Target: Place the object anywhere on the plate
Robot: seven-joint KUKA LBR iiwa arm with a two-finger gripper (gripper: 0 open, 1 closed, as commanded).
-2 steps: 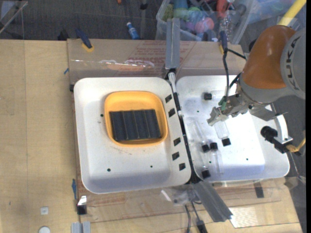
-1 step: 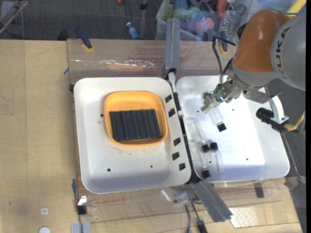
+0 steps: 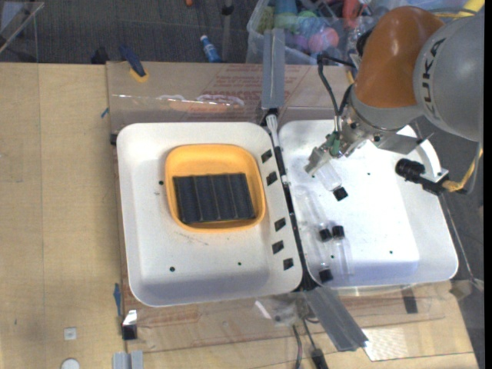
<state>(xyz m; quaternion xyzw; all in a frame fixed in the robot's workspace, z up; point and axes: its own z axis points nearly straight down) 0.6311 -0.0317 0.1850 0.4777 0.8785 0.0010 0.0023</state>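
A yellow-orange plate (image 3: 215, 160) sits in the left white bin (image 3: 146, 260). A black ridged rectangular slab (image 3: 214, 198) lies flat on the plate and covers most of its middle. My gripper (image 3: 327, 156) hangs over the back left part of the right bin (image 3: 400, 244), well to the right of the plate and apart from the slab. I see nothing held in it. The orange band and grey wrist of the arm (image 3: 396, 60) rise above it.
A raised divider (image 3: 283, 206) with black clips separates the two bins. Small black pieces (image 3: 331, 233) lie on the right bin's floor near the divider. A clear tub of colourful toys (image 3: 323, 14) stands behind the bins.
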